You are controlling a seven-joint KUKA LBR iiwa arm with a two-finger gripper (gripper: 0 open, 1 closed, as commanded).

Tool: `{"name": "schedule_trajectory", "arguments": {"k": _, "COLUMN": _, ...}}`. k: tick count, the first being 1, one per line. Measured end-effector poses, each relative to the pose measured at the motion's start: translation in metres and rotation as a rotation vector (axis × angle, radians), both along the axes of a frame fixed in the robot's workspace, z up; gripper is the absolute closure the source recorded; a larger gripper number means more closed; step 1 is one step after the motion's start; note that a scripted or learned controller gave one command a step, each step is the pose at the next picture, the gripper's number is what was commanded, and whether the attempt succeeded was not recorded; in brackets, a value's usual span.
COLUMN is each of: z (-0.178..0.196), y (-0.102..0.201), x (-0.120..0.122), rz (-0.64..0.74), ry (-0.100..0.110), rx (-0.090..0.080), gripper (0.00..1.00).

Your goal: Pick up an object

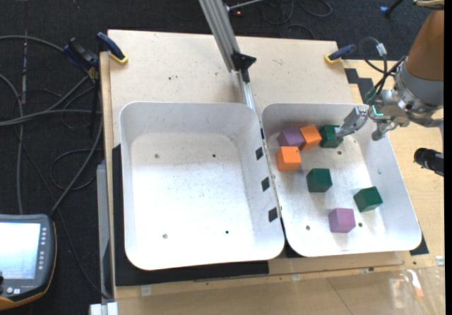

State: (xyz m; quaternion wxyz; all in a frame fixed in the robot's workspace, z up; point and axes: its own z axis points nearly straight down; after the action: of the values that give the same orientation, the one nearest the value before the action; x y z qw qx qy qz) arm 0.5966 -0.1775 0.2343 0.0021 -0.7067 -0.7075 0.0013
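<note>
Where cubes cluster, dark green cube (329,136), small, beside end effector (351,127)

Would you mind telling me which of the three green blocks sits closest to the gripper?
The green block at the bin's top, beside the orange block, lies right by the gripper; the other two sit lower down.

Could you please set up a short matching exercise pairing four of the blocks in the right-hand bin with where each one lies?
Things:
1. purple block
2. orange block
3. green block
4. other purple block

Places:
A. just beside the gripper, far end of the right bin
B. near end of the bin
C. far-left of the cluster
D. directly in front of the far purple one

Pairs: 1-B, 2-D, 3-A, 4-C
</note>
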Motion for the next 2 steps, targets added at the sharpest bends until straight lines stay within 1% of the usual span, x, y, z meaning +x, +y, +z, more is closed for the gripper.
{"name": "schedule_trajectory", "arguments": {"k": 1, "z": 0.002, "y": 0.0, "x": 0.0, "rz": 0.001, "ry": -0.003, "rx": -0.001, "gripper": 0.0}}
{"name": "schedule_trajectory", "arguments": {"k": 2, "z": -0.041, "y": 0.0, "x": 0.002, "rz": -0.001, "ry": 0.0, "rx": -0.001, "gripper": 0.0}}
